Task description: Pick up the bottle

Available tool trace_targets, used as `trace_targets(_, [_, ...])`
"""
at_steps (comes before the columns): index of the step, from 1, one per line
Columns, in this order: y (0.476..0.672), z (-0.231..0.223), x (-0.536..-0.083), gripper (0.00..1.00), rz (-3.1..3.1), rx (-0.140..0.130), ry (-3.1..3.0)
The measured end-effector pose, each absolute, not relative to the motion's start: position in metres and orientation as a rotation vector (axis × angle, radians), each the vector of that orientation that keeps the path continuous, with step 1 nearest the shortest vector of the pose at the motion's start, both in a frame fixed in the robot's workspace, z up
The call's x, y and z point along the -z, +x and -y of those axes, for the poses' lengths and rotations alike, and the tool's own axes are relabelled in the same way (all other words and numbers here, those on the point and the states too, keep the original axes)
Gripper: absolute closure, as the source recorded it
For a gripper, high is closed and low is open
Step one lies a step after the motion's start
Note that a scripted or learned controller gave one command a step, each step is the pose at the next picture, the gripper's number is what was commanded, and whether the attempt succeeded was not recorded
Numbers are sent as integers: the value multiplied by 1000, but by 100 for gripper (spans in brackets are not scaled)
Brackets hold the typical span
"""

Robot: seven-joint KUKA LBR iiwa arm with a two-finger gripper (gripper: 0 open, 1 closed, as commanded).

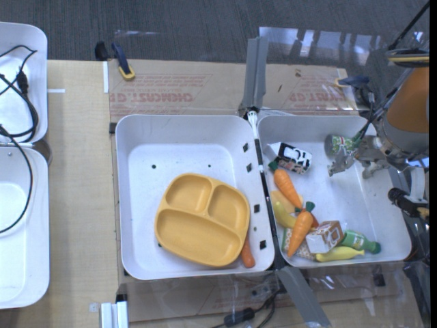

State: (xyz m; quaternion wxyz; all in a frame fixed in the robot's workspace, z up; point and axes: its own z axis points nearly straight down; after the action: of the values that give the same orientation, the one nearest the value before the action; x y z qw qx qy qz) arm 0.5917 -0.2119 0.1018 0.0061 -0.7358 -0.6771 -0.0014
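The bottle [360, 242] is small and green, and it lies on its side near the front right corner of the right bin [382, 203]. It rests against a small brown-and-white carton [325, 237] and a yellow banana-like toy [339, 253]. My gripper [351, 169] hangs over the back right part of that bin, well behind the bottle. Its two fingers are spread apart with nothing between them. A crumpled green-and-white item [339, 143] sits right by the gripper's left finger.
The right bin also holds a black-and-white toy [295, 158], two carrots [287, 187] [301, 231] and a yellow piece [282, 209]. In the left bin [136, 183] lie a yellow divided plate [203, 219] and a small carrot [247, 255]. A metal divider [254, 80] stands between the bins.
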Motion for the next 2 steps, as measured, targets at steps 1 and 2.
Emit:
trace_targets(1, [502,206,-94,0,2196,-1,-2242])
trace_targets(2, [480,212,-92,0,2255,10,-2180])
